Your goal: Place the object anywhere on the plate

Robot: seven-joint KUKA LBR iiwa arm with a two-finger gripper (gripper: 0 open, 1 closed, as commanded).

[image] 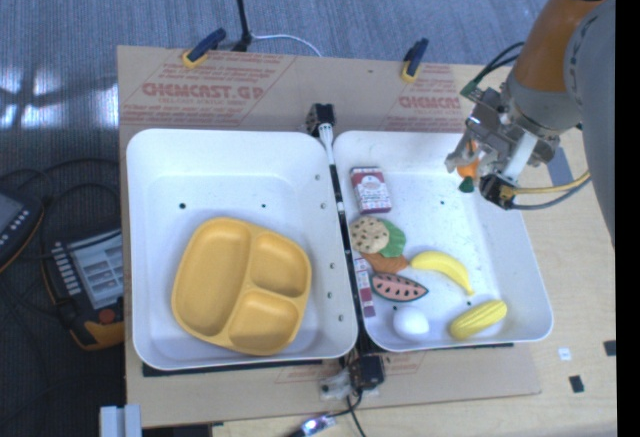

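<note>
A yellow three-compartment plate [242,285] lies in the left bin [160,165]. My gripper [468,169] hangs over the upper right part of the right bin [520,255]. It is shut on a small orange toy with a green end [464,167], which shows between the fingers and is lifted off the bin floor. The plate is far to the left and lower in the view, across the divider between the bins.
The right bin holds a red box [372,189], a cookie [368,233] on a green leaf, a watermelon slice [400,287], a banana [445,270], a white egg [410,323] and a yellow corn-like piece [478,317]. Clamps and a black pole stand at the back.
</note>
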